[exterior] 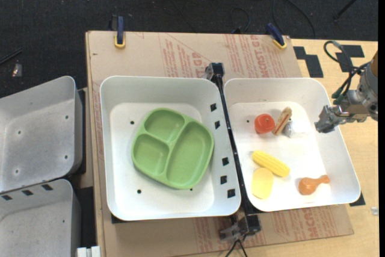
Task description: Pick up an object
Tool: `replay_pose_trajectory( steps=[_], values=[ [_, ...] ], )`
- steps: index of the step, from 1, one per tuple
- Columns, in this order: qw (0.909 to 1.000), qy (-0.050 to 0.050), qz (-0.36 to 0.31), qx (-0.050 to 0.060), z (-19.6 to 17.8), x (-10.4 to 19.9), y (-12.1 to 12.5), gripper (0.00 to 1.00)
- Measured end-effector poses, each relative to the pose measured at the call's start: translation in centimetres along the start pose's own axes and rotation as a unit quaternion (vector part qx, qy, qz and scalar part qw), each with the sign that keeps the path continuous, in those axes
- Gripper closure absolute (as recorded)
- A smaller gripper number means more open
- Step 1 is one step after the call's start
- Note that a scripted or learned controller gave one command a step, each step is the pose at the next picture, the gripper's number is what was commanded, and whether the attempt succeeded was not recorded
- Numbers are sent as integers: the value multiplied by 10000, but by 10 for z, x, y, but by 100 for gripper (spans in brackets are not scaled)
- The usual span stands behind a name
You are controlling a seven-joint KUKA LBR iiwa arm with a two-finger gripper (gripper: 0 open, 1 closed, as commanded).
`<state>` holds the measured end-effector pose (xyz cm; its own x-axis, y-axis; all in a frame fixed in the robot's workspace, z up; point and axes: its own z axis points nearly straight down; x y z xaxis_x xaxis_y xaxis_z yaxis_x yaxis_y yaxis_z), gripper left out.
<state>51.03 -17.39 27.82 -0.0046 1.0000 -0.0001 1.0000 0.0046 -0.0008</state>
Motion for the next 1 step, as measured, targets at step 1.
replay_pose_trajectory(
  steps=[1],
  values=[
    [10000,5,-7,2,-1,51,-6,100]
  ],
)
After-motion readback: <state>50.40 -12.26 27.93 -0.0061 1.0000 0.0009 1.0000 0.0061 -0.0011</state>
